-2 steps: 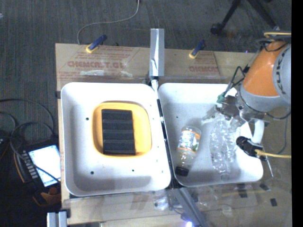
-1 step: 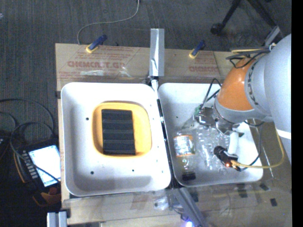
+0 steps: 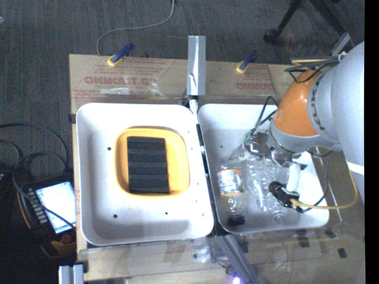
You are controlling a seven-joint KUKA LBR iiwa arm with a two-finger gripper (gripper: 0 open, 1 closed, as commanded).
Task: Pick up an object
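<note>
- Right bin (image 3: 225, 120): clear plastic bottle (image 3: 231, 188) lies on its side, orange label unreadable, dark cap toward the near wall.
- Beside it, crumpled clear plastic (image 3: 260, 182), outline hard to make out.
- Gripper (image 3: 266, 152) above that plastic, hidden by the wrist; can't tell its state.
- Left bin (image 3: 89, 158): yellow tray (image 3: 180, 158) holding a black ribbed block (image 3: 148, 164).
- Cardboard (image 3: 130, 81) behind: faint red print, illegible.

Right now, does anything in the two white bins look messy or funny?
Yes. In the right white bin, a clear plastic bottle with an orange label lies tipped on its side beside crumpled clear plastic. In the left white bin, the yellow tray holding a black ridged block sits flat and tidy.
</note>
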